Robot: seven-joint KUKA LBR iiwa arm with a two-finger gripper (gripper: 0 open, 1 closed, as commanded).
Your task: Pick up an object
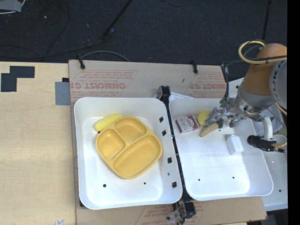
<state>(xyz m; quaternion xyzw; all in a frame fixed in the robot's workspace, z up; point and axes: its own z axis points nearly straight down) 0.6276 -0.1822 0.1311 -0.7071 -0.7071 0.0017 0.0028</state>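
From the overhead camera I see two white bins side by side on the bench. In the left bin (pixel 89 182) a yellow divided plate (pixel 129 146) lies flat, with a yellow banana-like piece (pixel 107 121) touching its upper left edge.

In the right bin (pixel 220 177) my arm (pixel 262 78) comes in from the right, and the gripper (pixel 216 122) sits low over the upper part of that bin. Just under it lies a tan stick-shaped piece (pixel 208 130), tilted, its upper end right at the gripper. I cannot tell from here whether the jaws are closed on it or merely beside it, nor how far apart they stand. A small yellow ball (pixel 203 117) rests just left of the gripper, and a red-and-white packet (pixel 187 123) lies beside the ball, near the bin's left wall. A small white block (pixel 234 144) sits to the lower right of the gripper, apart from the other pieces.
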